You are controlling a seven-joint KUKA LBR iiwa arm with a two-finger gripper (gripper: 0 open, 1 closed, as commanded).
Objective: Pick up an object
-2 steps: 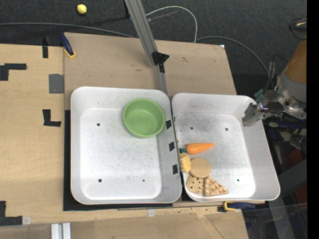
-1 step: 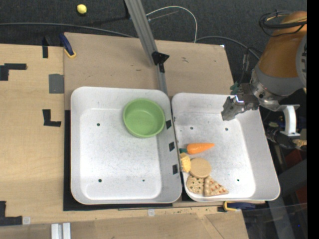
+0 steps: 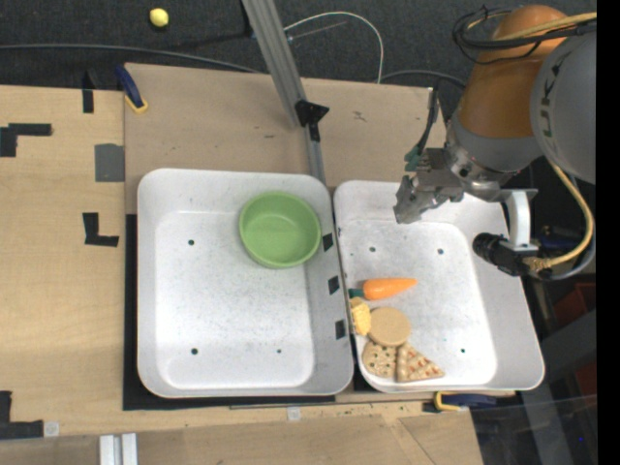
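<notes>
- Nearest me, in the front corner of the right bin (image 3: pixel 504 361), I see a small heap of food pieces: a pizza slice (image 3: pixel 418 365) and a cracker (image 3: pixel 379 361) against the front rim, a round cookie (image 3: pixel 389 326) just behind them, and a yellow piece (image 3: pixel 359 317) beside the cookie, by the bin's left wall.
- Just behind that heap lies an orange carrot (image 3: pixel 388 287), lengthwise across the bin, close to the cookie.
- In the left bin (image 3: pixel 184 347), a green bowl (image 3: pixel 279 229) sits upright near the back right corner.
- Farther back, the gripper (image 3: pixel 415 204) hangs over the right bin's rear edge, well apart from the food; I cannot tell how its grip stands, and I see nothing in it.
- Beyond the bench, a small yellow ball (image 3: pixel 159 16) lies on the dark floor.
</notes>
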